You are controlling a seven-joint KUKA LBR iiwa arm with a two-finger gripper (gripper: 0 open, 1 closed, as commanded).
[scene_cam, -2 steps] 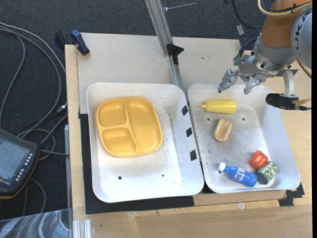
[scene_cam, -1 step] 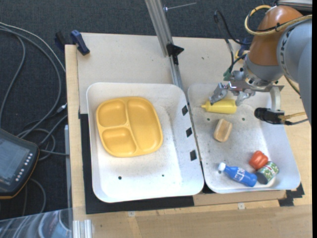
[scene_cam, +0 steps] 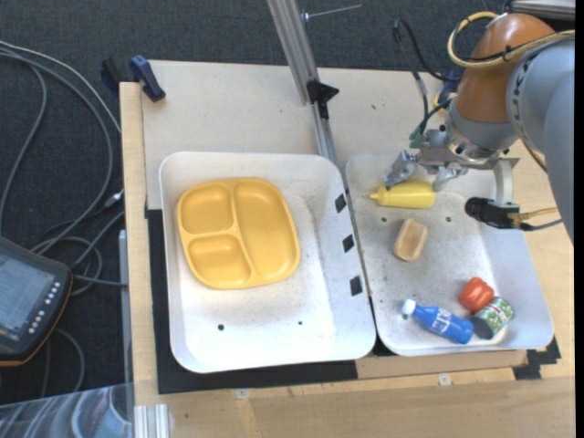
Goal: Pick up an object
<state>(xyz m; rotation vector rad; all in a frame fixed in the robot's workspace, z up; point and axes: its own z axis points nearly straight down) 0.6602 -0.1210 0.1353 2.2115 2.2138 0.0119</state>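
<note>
The tool [scene_cam: 422,167] hangs low over the far end of the right bin [scene_cam: 511,272], directly above the yellow mustard bottle [scene_cam: 404,195], which lies on its side with its pointed cap toward nine o'clock. Metal parts of the tool sit just over the bottle's upper edge, but whether it is clenched or released cannot be told from this angle, and nothing is visibly gripped. Above it, at about two o'clock, the grey arm with its orange band [scene_cam: 497,57] bends in from the right. Just beside the bottle toward six o'clock lies a small tan bread-like piece [scene_cam: 410,239]. Farther toward five o'clock, near the bin's near corner, sit a red-orange item [scene_cam: 475,293], a green-and-white can [scene_cam: 494,317] touching it, and a blue-and-white bottle [scene_cam: 441,321] lying flat. Toward nine o'clock, the left bin [scene_cam: 274,345] carries a yellow divided plate [scene_cam: 238,232]. Both bins rest on the pale bench [scene_cam: 228,108].
</note>
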